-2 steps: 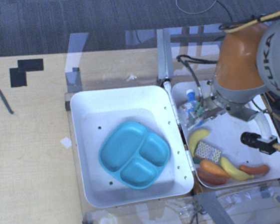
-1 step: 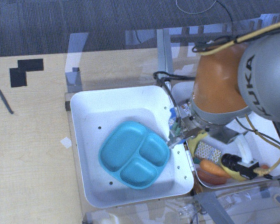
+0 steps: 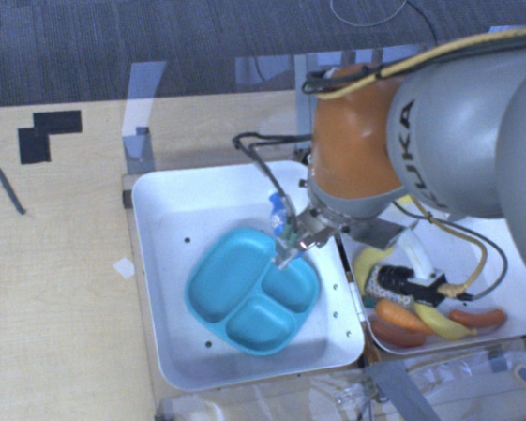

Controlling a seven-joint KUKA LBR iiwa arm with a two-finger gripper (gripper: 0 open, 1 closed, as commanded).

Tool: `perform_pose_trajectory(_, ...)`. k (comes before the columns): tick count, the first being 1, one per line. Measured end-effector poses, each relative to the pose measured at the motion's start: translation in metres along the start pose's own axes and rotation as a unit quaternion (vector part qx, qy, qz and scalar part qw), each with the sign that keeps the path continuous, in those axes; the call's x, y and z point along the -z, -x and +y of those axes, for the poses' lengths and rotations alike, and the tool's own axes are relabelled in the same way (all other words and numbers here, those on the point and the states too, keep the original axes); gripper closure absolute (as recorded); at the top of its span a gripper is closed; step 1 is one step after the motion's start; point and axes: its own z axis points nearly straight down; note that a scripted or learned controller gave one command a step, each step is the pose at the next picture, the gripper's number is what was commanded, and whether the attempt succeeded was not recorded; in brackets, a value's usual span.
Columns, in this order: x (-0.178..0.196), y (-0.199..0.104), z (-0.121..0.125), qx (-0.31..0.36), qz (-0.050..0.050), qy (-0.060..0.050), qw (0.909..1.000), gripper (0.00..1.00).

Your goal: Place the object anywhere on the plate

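1. The gripper [image 3: 288,240] hangs over the left bin, low over the upper right edge of the plate; whether it is open or closed cannot be told from this angle
2. A small blue bit [image 3: 276,203] shows just above the gripper's tip, too small to say what it is or whether it is gripped, so which thing is the task's object cannot be told
3. The blue plate [image 3: 224,280] has three compartments and lies flat in the middle of the left bin, one big compartment to the left and two smaller ones to the right and below
4. The left bin [image 3: 169,253] is white and shallow, and the plate takes up much of its floor
5. The grey arm [image 3: 480,123] with its orange band [image 3: 354,142] comes in from the right and covers the upper part of the right bin [image 3: 518,291]
6. In the right bin, close together near its lower left corner, lie a yellow banana [image 3: 371,263], an orange carrot [image 3: 399,315], a second yellow piece [image 3: 441,319] and an orange-red piece [image 3: 480,320]
7. On the pale bench [image 3: 59,322] to the left, well apart from the bins, sit black tape patches [image 3: 47,135] and a thin dark stick [image 3: 9,189]
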Motion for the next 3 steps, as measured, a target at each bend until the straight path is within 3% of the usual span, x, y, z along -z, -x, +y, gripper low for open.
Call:
perform_pose_trajectory(1,-0.058,-0.073,-0.005,0.01,0.0,-0.001,1.0,1.0)
perform_pose_trajectory(2,-0.045,-0.091,0.005,-0.079,0.0,0.0,0.9969,1.0)
perform_pose_trajectory(3,-0.082,-0.028,-0.028,0.076,0.0,0.001,0.9971,1.0)
